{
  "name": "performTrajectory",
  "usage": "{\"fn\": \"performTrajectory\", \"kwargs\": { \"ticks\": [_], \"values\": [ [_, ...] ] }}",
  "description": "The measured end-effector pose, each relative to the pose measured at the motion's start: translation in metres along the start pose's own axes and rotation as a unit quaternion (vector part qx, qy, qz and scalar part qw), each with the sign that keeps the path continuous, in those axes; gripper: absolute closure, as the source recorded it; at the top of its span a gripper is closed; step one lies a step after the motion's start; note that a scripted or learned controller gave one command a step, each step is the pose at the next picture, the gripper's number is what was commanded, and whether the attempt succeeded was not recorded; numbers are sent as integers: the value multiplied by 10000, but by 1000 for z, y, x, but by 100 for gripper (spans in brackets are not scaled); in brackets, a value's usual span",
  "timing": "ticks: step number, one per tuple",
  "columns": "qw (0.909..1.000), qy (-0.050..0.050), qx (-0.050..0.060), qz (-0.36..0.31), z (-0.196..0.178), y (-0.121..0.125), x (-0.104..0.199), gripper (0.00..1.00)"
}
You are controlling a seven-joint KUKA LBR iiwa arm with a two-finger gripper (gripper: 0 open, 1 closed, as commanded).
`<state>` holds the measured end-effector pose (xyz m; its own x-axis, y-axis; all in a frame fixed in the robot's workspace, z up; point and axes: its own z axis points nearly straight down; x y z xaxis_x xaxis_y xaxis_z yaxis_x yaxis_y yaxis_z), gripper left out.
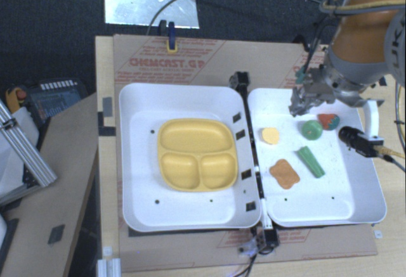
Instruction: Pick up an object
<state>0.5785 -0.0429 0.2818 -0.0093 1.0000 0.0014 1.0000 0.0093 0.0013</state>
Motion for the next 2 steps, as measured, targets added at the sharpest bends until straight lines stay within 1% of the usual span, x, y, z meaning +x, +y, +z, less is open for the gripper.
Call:
{"fn": "performTrajectory", "kwargs": {
  "ticks": [1, 2],
  "values": [
    [10000, 3, 8, 1, 20, -15, 45, 100],
    [10000, 6, 9, -3, 39, -25, 98, 100]
  ]
}}
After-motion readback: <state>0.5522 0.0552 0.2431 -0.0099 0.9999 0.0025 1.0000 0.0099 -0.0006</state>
